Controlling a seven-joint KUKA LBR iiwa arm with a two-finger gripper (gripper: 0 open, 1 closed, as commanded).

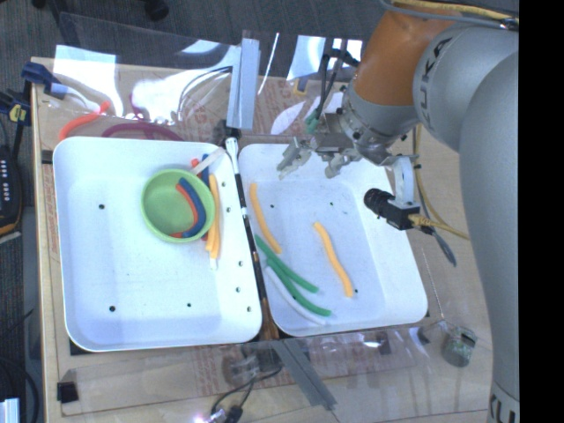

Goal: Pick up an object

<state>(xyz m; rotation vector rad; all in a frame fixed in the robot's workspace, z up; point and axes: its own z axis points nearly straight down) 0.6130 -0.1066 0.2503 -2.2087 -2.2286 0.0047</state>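
Gripper [312,160] hovering over far edge of right bin [398,276], fingers spread apart, nothing between them. Arm [458,86] reaching in from right, orange band above wrist. Right bin: two orange strips, one [264,218] near left wall, other [334,259] mid-bin, well apart; green strips [291,280] lying toward near left corner. Left bin [106,263]: green bowl [178,204] with red and blue pieces nested at its right rim, orange stick [212,227] just beside it.
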